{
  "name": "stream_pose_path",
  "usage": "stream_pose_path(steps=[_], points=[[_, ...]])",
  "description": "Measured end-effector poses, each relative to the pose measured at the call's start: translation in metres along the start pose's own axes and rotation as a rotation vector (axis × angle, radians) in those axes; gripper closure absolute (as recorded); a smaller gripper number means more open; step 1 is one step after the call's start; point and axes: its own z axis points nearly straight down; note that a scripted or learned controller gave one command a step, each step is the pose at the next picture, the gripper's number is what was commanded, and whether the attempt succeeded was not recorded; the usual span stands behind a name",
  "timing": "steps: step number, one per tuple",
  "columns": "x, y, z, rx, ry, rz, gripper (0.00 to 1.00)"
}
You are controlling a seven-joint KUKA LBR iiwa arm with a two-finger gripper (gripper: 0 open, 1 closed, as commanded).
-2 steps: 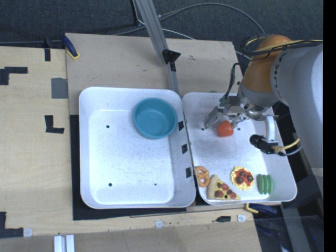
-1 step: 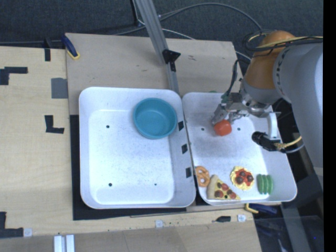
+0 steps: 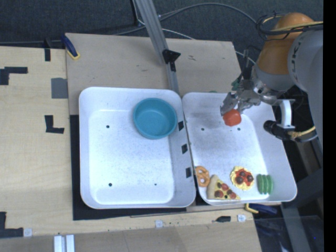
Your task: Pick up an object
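Note:
A small round red object [image 3: 232, 119] hangs at the tips of my gripper [image 3: 231, 112], over the upper middle of the right bin [image 3: 220, 146]. The fingers are closed around its top, and its lower half shows below them. A faint shadow lies on the bin floor just left of it, so it looks lifted off the floor. The arm comes in from the upper right, its orange band above the wrist.
A blue bowl [image 3: 155, 118] sits at the top right of the left bin [image 3: 126, 161]. Along the right bin's front edge lie a pretzel [image 3: 201, 175], a pizza slice [image 3: 220, 189], a round topped piece [image 3: 242, 178] and a green item [image 3: 265, 184]. A metal pole [image 3: 157, 33] slants above the bins.

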Motion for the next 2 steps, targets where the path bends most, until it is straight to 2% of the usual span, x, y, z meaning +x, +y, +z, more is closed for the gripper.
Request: stream_pose_path(steps=[2], points=[[0.001, -0.003, -0.114, 0.001, 0.000, 0.000, 1.00]])
